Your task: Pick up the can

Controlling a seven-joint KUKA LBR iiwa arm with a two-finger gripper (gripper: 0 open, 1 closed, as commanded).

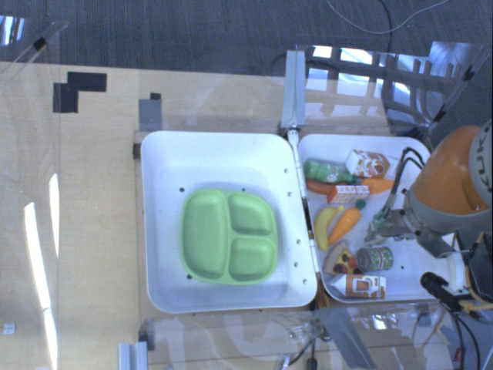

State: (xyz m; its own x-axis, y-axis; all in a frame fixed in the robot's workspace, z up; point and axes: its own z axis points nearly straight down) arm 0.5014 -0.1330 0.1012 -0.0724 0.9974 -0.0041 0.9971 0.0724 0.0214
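Your gripper (387, 223) hangs over the right-hand shallow white plastic bin (408, 280), at the end of the grey arm with the orange band (459, 172). It is seen from above and its tip is dark and cluttered, so you cannot tell whether it is open or closed, and nothing can be made out in its grasp.

The short metal can with the green label (375, 258) lies on its side on the bin floor, just below the gripper in the view, toward the bin's near edge. It looks close to the gripper, but whether the two touch is unclear.

To the left of the gripper you have an orange plastic carrot (345, 223) lying aslant, with a yellow toy banana (324, 225) just beyond it against the bin's left wall. Up and left of the gripper sit a small red-orange box (347, 194), a second orange carrot (374, 184), a green rounded packet (326, 169) and a small white-and-brown carton (366, 162).

Down and left of the gripper, beside the can, lies a toy pizza slice (340, 261). Below the can rests a white carton with an orange label (363, 286).

Well away to the left of the gripper, the other white bin (162, 206) holds a light green divided plastic plate (229, 235).
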